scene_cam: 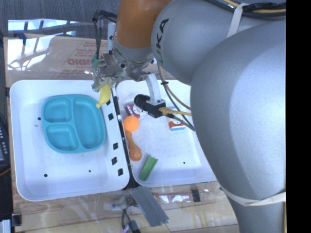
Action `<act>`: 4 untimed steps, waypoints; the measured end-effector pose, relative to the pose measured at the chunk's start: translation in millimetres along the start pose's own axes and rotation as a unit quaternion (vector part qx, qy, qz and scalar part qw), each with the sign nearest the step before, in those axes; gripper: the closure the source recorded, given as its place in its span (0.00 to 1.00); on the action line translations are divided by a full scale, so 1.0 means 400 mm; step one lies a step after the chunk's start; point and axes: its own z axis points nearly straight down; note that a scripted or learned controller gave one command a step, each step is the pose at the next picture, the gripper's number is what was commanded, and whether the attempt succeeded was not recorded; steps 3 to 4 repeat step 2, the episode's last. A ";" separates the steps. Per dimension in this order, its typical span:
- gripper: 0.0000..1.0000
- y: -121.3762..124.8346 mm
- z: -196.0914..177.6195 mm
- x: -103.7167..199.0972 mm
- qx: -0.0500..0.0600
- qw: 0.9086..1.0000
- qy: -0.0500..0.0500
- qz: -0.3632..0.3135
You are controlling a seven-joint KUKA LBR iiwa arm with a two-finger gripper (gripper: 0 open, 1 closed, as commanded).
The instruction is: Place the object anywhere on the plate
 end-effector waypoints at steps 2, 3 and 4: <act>0.00 -0.037 0.113 -0.042 0.001 0.990 0.000 0.140; 0.00 -0.037 0.113 -0.042 0.001 0.990 0.000 0.140; 0.00 -0.037 0.113 -0.042 0.001 0.990 0.000 0.140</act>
